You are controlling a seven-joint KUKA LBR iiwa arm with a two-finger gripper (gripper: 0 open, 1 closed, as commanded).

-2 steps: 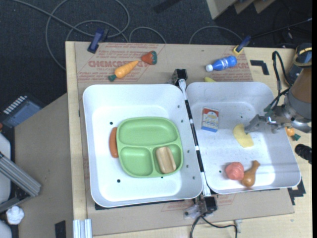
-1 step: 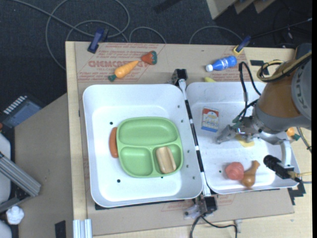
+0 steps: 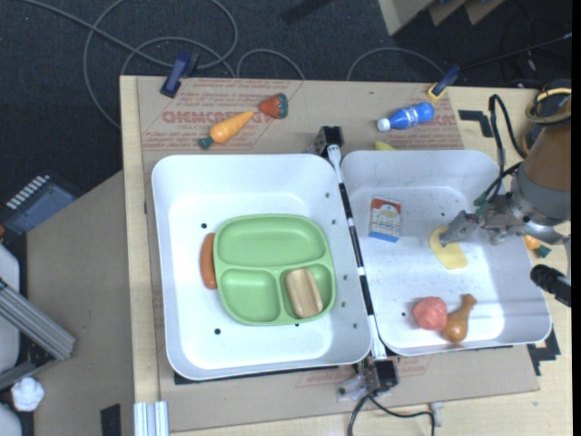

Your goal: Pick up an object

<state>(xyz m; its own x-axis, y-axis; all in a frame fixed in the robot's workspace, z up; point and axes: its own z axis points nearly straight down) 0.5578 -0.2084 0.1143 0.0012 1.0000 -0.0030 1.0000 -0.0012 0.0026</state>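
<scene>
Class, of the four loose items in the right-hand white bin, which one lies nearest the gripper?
The flat pale yellow piece, right beside the gripper. The small carton, pink lump and brown drumstick lie farther off.

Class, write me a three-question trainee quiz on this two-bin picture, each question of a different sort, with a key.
1. True or false: the green tray lies in the left bin.
2. Which thing lies nearest the pincer? A) yellow piece B) pink ball C) small carton
3. Fill in: the bread roll sits in the tray's lower ______ compartment.

Key: 1 true; 2 A; 3 right.
</scene>
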